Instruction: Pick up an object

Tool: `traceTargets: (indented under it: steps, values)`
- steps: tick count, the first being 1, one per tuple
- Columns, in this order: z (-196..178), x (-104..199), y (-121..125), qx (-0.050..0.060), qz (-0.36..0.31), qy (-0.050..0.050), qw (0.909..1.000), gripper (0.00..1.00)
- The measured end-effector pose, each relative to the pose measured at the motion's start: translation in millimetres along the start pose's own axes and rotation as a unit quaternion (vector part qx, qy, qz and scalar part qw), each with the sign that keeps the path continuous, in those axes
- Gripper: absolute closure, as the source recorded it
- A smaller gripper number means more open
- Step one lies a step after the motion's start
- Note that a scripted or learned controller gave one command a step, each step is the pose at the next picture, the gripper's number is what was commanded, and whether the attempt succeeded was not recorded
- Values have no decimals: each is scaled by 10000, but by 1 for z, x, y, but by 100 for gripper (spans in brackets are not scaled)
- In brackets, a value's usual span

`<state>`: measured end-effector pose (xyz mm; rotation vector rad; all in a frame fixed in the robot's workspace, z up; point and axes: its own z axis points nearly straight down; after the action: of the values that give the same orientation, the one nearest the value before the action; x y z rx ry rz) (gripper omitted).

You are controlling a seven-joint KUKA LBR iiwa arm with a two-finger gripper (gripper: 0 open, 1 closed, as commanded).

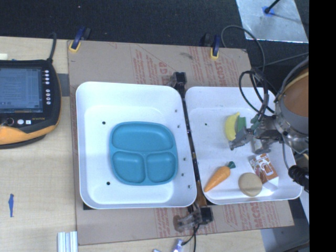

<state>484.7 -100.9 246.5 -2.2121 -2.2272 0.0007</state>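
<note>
The left bin (92, 140) carries one big thing, a blue divided plate (143, 152) lying flat in the middle of it — well apart from the arm and, as I judge it, no part of this try. The right bin (210, 101) holds all the small candidates, and the arm (295, 101) leans over it from the right edge.

Largest of the small things is the orange toy carrot (218, 178), lying slantwise near the bin's front-left. Next is the yellow banana-like piece (231, 126) with a green bit against its right side, then the beige rounded lump (250, 184) at the front, then the small red-and-white packet (264, 168) just beside and above it.

The gripper (247, 137) sits low just right of the yellow piece, fingers spread apart with nothing between them (that much is fairly plain, though the metalwork is cluttered).

The yellow piece looks the likely target. To take it well, I would shift left until the fingers straddle its narrow width — not its length — descend fully to the bin floor, and close before lifting straight up.
</note>
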Motion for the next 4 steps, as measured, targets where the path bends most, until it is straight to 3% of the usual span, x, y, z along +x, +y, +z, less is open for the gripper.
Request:
traceTargets:
  steps: [1,2,3,4]
  values:
    - [88,-35,41,10,5,-12,10000,0]
    - [155,-51,87,7,-1,-16,10000,0]
    - [154,-27,125,3,-1,-14,10000,0]
    - [144,-28,125,11,-8,-19,10000,100]
